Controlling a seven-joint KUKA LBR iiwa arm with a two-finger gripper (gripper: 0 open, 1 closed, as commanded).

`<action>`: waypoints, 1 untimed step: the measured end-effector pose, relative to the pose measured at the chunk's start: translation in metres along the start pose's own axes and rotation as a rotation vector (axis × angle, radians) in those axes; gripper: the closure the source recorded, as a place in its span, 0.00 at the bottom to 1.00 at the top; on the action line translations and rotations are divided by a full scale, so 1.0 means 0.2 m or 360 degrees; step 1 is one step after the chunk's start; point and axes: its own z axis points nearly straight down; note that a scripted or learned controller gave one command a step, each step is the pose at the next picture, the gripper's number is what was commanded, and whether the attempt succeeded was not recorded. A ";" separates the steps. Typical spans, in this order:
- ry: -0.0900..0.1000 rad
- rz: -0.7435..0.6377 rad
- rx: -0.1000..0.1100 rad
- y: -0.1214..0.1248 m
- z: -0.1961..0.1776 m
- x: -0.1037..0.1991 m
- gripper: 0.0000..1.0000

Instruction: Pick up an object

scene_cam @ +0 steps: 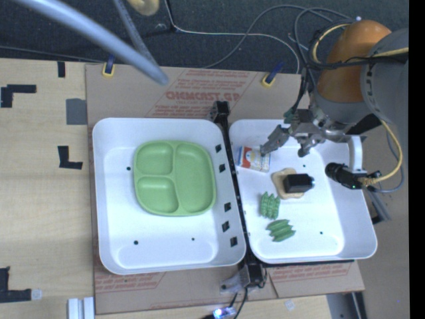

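Fingers [273,140] of the gripper [287,143] are spread apart with nothing between them, hanging over the far part of the right bin [352,241]; one finger points toward the small red, white and blue carton [254,159], which lies by that bin's left wall, its print too small to read. Just right of the carton sits a tan block with a black piece on top [294,183], and nearer the bin's front lie two green toy vegetables [269,205] [279,228]. The right bin's front right part is bare. Left of it, the left bin [109,178] holds a green divided plate [174,177]. Red lettering on the cardboard sheet [199,88] behind the bins looks like "CHEMCAST GP".
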 end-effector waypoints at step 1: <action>-0.0002 -0.0004 -0.0020 0.01 -0.04 0.00 0.00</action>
